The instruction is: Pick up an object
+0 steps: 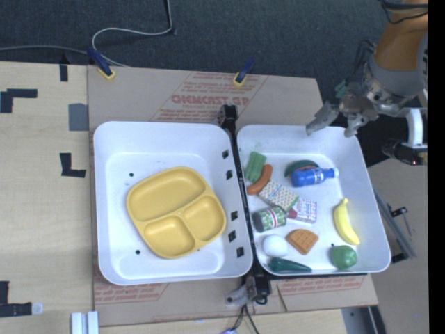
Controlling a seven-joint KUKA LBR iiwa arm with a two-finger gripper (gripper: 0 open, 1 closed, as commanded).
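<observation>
Currently logged, as I saw it from the remote station: the end effector (335, 122) hung over the far rim of the right bin (372, 207), its two fingers spread apart with nothing between them, one finger (318, 122) angled toward the bin's back edge. The grey arm with its orange band (403, 37) reached in from the right.

Right bin, contents as I counted them:
- blue bottle (313, 177) lying on its side, touching a dark green rounded item (300, 166) behind it
- green pepper-like piece (255, 165) near the divider, with an orange-red sausage shape (260, 181) just beside it
- patterned packet (278, 197) and a pink-and-white packet (306, 211), close together in the middle
- small green can (270, 218) on its side
- banana (345, 221) along the right wall
- white egg (274, 245), waffle-like tan piece (302, 240), dark green long vegetable (288, 264) at the near edge
- green round fruit (343, 256) in the near right corner

Every item rested on the bin floor, well apart from the end effector.

Left bin (115, 186): one yellow divided plate (174, 211) with three compartments, lying flat.

Both bins sat on a cardboard sheet (201, 99) on the worktop (35, 186). Two yellow-and-blue clamps (101, 62) held the sheet's far edge, and a cable (132, 30) ran across the dark floor behind.
</observation>
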